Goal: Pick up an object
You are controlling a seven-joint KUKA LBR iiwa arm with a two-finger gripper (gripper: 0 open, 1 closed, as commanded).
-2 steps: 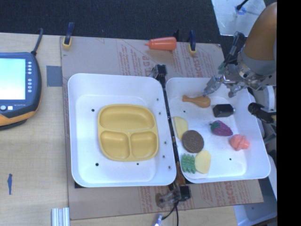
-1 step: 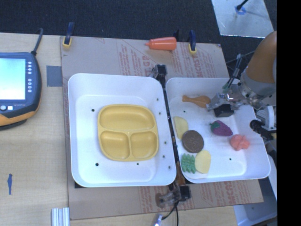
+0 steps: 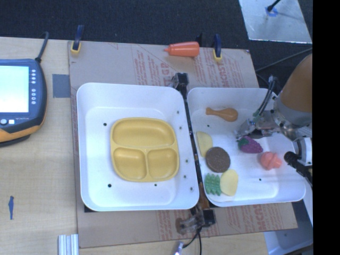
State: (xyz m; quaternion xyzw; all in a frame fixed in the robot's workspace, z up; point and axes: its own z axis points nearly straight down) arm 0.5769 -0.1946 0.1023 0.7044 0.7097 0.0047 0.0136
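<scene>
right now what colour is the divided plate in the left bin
Yellow: the three-compartment plastic plate sits in the left white bin, seen clearly in the camera view.

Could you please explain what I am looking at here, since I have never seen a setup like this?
This is one camera fixed above a bench, looking down at a slant. The grey and orange shape at the right is a robot arm, and its hand hangs just above a purple toy. I cannot tell whether the hand has hold of anything. Two white bins sit side by side. The left bin holds a yellow divided plate. The right bin holds toy food: a drumstick, a brown cookie, a pink piece, a green piece and two pale yellow pieces. An orange carrot toy lies behind the bins, and a control tablet sits at the left.
</scene>
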